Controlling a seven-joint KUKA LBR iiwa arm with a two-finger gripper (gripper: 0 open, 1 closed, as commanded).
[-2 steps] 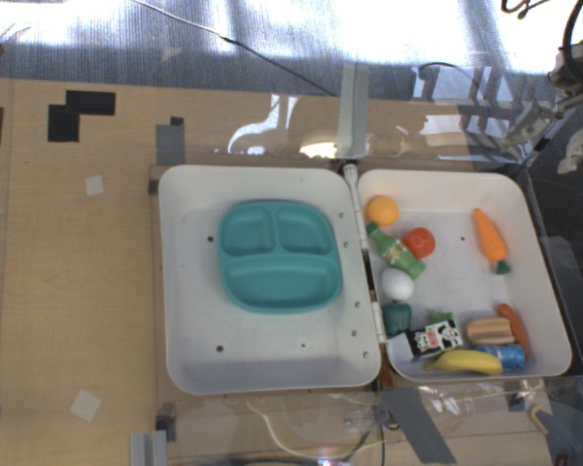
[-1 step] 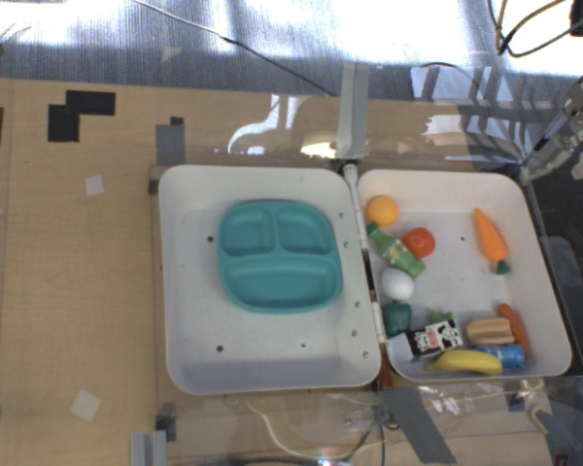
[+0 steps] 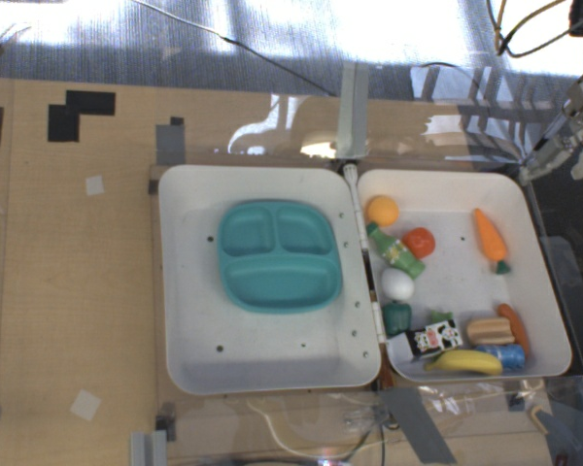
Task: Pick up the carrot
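The carrot (image 3: 490, 239) lies alone in the right bin (image 3: 544, 289), long axis near-to-far, leftward and nearer than the gripper (image 3: 573, 134), whose state cannot be told.

The bins (image 3: 185, 357) look like smooth white plastic with a faint sheen. The tray (image 3: 277, 255) is matt teal plastic. The carrot (image 3: 489, 237), banana (image 3: 463, 361) and tomato (image 3: 419, 242) seem glossy plastic. The bench (image 3: 68, 289) looks like matt wood.

Arm (image 3: 578, 134) cut off by right edge; jaws indistinct.
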